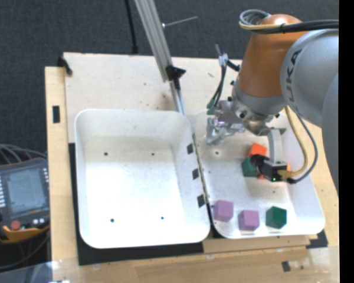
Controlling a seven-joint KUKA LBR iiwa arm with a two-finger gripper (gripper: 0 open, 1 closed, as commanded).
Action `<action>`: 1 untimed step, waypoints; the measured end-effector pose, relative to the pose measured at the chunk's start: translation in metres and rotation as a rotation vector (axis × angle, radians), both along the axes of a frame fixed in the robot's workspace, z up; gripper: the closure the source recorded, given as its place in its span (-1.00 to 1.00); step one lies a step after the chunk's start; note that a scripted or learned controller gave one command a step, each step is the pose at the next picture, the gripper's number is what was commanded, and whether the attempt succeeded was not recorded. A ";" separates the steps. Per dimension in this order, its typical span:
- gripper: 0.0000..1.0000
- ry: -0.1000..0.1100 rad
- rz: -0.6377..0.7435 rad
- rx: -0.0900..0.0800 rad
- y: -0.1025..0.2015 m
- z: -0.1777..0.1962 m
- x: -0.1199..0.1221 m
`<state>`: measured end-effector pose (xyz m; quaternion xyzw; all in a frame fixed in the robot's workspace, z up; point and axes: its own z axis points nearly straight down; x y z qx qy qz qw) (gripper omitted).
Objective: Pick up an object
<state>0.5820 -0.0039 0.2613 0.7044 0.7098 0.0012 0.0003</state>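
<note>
My gripper (216, 133) hangs over the far left part of the right bin (304, 202), below the orange wrist band. Nothing shows beneath it. An orange block (258, 150) and a dark green block (249, 168) lie together to its right, partly behind a cable and a small black unit. Along the bin's near edge sit two purple blocks (223, 210) (248, 219) and a green block (276, 217).
The left bin (88, 158) lies beside the right one, and their rims meet near the gripper. A slanted metal post (156, 40) rises behind the bins. A teach pendant (20, 193) rests off the bench at left.
</note>
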 end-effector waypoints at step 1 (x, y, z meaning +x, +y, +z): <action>1.00 0.001 -0.001 -0.001 0.055 -0.015 0.012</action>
